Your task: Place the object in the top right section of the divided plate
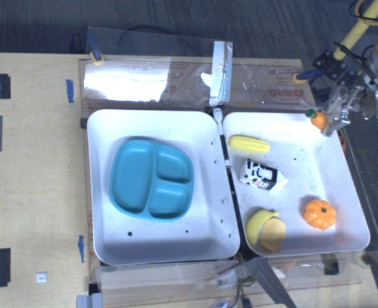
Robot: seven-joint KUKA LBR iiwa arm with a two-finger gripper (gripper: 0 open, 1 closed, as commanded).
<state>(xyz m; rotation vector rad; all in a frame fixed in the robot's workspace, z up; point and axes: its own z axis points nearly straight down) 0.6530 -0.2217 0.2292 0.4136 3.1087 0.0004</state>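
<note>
A: Where is the gripper (335, 122) sitting?

B: It is hanging over the far right corner of the right bin (349, 191), and a small orange object (316, 120) is showing right against it. Whether it is gripping that object, I cannot tell.

A: And the plate?

B: The blue divided plate (151, 178) is lying in the middle of the left bin (105, 236), with nothing resting in its sections.

A: What is lying in the right bin?

B: A yellow corn cob (249, 145) is lying near the far left corner, a black-and-white packet (260, 174) just below it, a yellow-green fruit (266, 228) at the near edge, and a small pumpkin (319, 213) towards the near right corner.
</note>
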